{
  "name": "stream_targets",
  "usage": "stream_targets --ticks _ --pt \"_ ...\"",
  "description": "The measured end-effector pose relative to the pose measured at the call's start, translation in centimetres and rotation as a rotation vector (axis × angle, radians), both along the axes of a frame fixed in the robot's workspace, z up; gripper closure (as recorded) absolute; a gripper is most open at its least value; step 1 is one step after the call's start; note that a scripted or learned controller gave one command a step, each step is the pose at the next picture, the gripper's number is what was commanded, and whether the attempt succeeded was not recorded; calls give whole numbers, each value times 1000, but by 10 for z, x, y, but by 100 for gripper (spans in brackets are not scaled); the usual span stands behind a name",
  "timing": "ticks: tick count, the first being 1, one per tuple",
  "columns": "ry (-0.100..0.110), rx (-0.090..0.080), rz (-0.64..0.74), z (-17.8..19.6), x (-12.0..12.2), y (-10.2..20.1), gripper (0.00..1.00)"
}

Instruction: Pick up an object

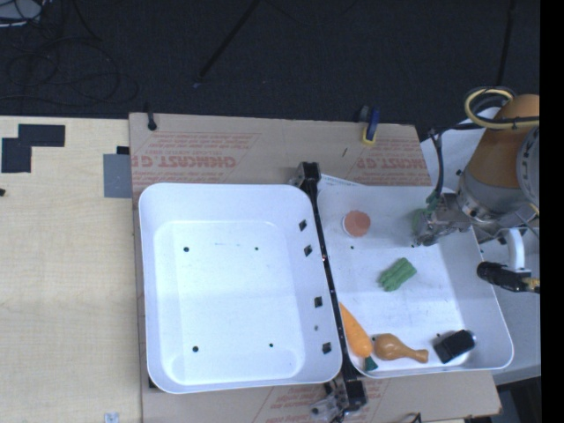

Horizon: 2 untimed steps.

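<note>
The right bin (480, 280) holds a round pinkish-orange disc (357, 224), a ridged green piece (397, 274), an orange carrot-shaped piece (353, 329) along its left wall, a tan gourd-shaped toy (398, 350) and a small black block (454, 345) near its front edge. My gripper (428, 228) hangs low over the bin's far right part, to the right of the disc and above the green piece. Nothing shows between its fingers.
The left bin (163, 236) stands beside the right one, with a black divider (319, 254) between them. Both rest on a cardboard sheet (256, 144). A blue clamp (370, 126) grips the sheet's far edge. Cables and the arm's body crowd the right side.
</note>
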<state>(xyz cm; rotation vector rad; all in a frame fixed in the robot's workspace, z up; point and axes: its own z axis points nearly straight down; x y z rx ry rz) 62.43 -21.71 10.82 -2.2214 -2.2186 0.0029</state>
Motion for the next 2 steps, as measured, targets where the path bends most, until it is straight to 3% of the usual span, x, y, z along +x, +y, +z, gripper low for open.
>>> stream_targets --ticks 1,2 --pt "1 0 0 0 0 0 0" --pt "2 1 0 -22 -7 4 0"
